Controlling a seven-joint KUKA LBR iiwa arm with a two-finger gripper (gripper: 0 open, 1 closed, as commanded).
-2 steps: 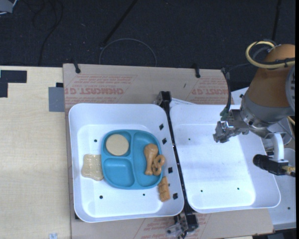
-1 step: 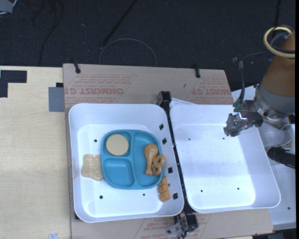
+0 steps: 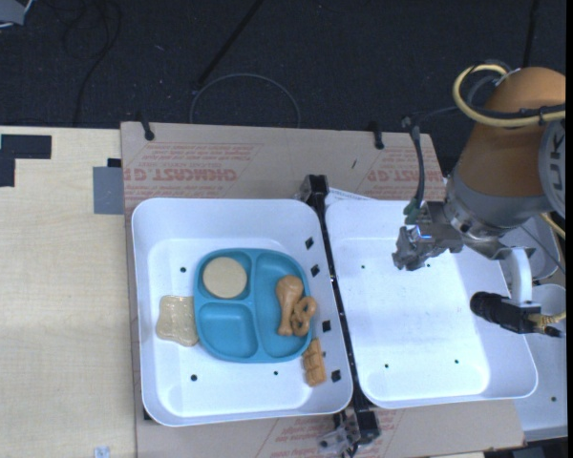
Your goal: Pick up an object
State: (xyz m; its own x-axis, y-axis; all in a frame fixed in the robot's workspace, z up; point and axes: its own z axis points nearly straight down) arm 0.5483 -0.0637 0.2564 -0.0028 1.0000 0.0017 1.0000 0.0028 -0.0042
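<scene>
Single fixed camera above the bench, looking down at a slant, two shallow white plastic bins side by side, grey-and-orange arm entering from right

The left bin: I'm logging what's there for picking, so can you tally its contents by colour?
Blue: 1, the divided tray
Tan: 4, the round disc, the pretzel-like piece, the flat piece left of the tray, the small lumpy piece
Total: 5
</scene>
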